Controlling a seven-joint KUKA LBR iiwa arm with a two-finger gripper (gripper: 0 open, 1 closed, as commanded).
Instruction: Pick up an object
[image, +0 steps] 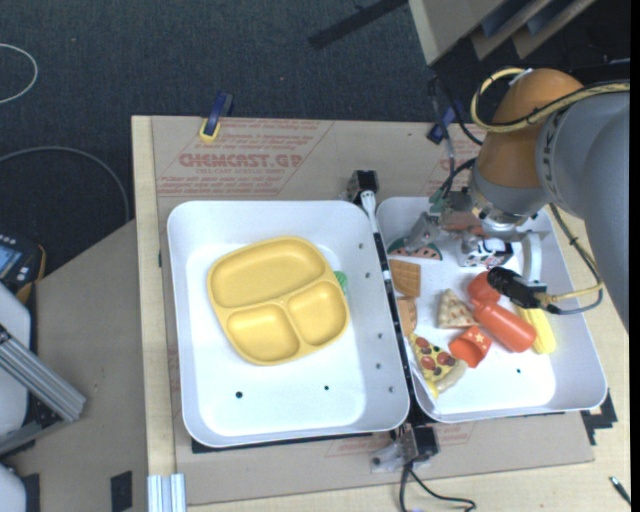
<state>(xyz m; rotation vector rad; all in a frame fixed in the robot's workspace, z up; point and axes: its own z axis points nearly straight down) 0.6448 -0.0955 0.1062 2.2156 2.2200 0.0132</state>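
Observation:
My gripper (497, 252) hangs low over the back of the right bin (572, 385), below the arm's orange band (522, 108). Just in front of it lie a red toy sausage (502, 318) and a yellow piece (541, 331). A small red piece (470, 347), a pizza slice (436, 361), a triangular sandwich wedge (455, 310) and a tan cracker (405, 276) lie further left in the same bin. Another dark slice (415, 245) sits at the bin's back left corner, beside the gripper. I see nothing lifted clear of the bin.
The left bin (200, 400) holds a yellow divided plate (278, 299) with a bit of green at its right rim. A black clamp (364, 186) sits at the back between the bins. Cables loop around the wrist.

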